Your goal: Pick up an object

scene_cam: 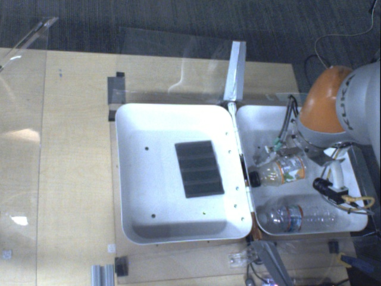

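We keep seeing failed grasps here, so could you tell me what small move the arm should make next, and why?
Probably a short descent onto the small bottle lying on its side in the right bin. The arm hangs just above it, and it sits apart from the clear bottle near the front wall, so it looks like the nearest target. The gripper is hidden, so check alignment first.

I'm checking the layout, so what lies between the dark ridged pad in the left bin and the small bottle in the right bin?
In the camera view, bare white floor, then the bins' adjoining rims, separate the dark pad from the small bottle.
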`<action>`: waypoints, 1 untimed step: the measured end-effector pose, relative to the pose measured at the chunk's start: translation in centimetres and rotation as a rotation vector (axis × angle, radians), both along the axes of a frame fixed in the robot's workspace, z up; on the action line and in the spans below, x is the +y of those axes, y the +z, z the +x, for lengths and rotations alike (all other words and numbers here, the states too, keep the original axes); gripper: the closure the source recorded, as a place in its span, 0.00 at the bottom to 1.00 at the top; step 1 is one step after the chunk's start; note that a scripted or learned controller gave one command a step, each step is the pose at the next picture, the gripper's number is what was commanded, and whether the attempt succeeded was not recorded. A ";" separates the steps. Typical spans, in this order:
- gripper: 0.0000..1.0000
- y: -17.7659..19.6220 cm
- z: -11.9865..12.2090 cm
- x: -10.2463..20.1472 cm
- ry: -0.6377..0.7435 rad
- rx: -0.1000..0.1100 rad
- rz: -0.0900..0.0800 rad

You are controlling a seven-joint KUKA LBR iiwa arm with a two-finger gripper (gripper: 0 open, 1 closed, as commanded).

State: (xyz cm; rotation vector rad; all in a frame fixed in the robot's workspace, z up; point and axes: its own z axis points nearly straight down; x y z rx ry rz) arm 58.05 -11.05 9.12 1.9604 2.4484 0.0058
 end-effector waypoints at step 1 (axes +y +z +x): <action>0.00 1.4 -3.8 -2.4 0.015 0.001 0.000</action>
